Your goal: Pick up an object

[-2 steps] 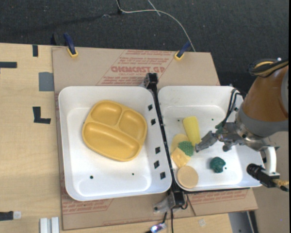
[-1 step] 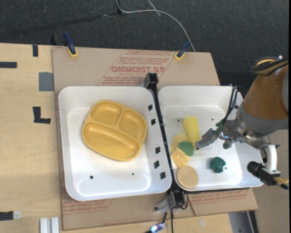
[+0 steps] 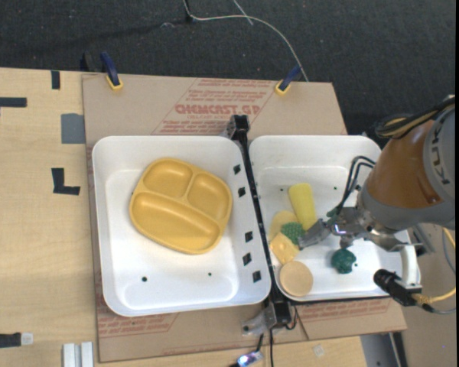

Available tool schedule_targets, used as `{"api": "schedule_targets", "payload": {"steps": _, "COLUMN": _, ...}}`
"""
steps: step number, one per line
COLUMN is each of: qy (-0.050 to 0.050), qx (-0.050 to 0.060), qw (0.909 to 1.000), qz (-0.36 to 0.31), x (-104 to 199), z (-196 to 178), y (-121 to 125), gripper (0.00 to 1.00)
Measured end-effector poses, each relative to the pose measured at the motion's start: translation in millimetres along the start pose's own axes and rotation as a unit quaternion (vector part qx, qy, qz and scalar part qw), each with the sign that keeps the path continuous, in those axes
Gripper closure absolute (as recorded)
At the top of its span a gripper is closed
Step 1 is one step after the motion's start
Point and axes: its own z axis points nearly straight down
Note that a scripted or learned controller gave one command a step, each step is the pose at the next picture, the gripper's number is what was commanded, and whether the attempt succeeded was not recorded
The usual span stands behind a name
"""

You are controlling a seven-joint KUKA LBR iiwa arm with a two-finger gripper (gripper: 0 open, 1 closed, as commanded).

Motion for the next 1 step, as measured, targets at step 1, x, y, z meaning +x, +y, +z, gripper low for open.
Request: {"api": "schedule_targets", "payload": {"steps": 1, "qy": -0.002, "qx": -0.004, "qw": 1.0000, "qz": 0.000, "x": -0.8, "z": 42.1, "y": 0.2, "gripper": 0.00}}
